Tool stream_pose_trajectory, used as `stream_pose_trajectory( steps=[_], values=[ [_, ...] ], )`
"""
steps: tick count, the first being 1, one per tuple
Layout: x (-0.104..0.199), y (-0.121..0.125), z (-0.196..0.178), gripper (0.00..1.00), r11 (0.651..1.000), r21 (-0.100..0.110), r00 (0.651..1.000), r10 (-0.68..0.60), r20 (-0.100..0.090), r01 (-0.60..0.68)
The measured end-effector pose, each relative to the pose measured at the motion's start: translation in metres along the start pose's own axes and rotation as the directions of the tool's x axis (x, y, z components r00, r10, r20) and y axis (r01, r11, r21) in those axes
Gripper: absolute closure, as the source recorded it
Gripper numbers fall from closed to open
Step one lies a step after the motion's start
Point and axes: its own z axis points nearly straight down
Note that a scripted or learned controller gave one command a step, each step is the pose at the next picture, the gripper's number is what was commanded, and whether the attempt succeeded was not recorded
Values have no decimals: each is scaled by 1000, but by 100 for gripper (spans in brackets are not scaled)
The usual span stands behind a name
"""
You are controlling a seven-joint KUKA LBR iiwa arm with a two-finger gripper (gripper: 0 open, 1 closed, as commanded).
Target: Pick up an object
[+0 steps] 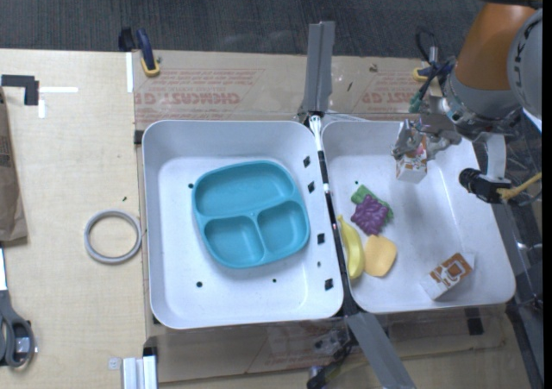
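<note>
A small white carton-like object (411,163) sits at the tip of the claw (410,153), above the far part of the right bin (431,292), and seems to be pinched between the fingers and lifted clear of the floor, though the contact is too small to confirm. So the step in hand looks like the lift after a grasp. Next it calls for a steady rise without the piece slipping. Left behind in that bin are purple grapes (372,213), a banana (351,247), a yellow fruit (379,256) and a small brown-and-white box (450,273). The left bin (172,292) holds a blue divided tray (251,215); a ring (113,235) lies on the desk (60,172).
</note>
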Motion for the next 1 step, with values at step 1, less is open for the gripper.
stream_pose_trajectory(
  steps=[1],
  values=[
    [22,-8,-86,100,998,1,998,-70,0,70]
  ],
)
